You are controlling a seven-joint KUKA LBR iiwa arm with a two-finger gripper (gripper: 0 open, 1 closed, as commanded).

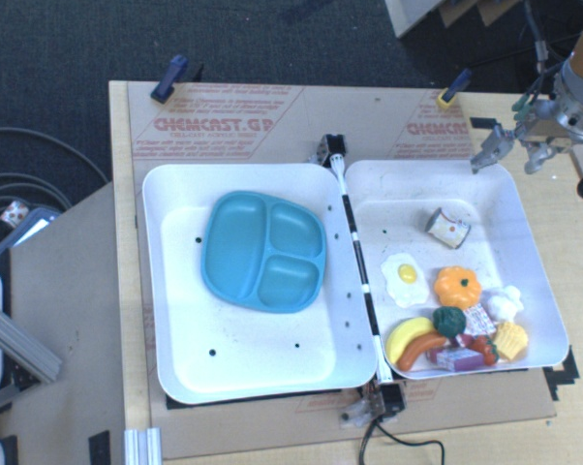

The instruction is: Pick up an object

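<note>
0 objects lifted: gripper (512, 150) at upper right, fingers spread apart, clear of toy food (453, 327).

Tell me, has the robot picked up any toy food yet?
Not yet. The pincer hangs open above the right bin's far rim with nothing between its fingers. The fried egg, orange pumpkin and banana all lie in that bin. Left to do: reach down, close on one toy and lift it.
</note>
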